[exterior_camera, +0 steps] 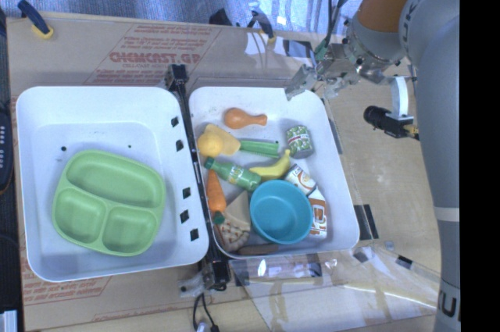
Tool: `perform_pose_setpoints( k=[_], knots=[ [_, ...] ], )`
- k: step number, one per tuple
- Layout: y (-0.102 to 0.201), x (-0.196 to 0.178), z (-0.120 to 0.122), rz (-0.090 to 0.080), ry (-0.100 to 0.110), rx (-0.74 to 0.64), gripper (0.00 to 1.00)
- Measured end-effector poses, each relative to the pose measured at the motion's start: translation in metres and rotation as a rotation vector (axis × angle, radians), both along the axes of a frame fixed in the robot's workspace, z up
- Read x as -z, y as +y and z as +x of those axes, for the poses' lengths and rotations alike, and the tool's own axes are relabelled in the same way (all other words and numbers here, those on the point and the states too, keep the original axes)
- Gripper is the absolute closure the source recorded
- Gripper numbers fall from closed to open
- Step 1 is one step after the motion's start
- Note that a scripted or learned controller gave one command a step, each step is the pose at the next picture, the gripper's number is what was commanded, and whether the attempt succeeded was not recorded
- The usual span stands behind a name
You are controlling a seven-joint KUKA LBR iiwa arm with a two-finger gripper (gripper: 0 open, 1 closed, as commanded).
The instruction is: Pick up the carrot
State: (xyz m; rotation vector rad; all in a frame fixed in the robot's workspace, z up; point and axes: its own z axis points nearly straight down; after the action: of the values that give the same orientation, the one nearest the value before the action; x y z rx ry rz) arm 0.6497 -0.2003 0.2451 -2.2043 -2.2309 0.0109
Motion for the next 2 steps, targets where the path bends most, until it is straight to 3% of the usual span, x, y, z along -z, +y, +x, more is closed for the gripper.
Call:
perform_pose_setpoints(
  k=[1, 2],
  knots=[
    [0.052, 0.155, 0.001, 0.001, 0.004, -0.007, 0.00],
    [0.052, 0.143, 0.001, 0.002, 0.011, -0.015, 1.00]
  ],
)
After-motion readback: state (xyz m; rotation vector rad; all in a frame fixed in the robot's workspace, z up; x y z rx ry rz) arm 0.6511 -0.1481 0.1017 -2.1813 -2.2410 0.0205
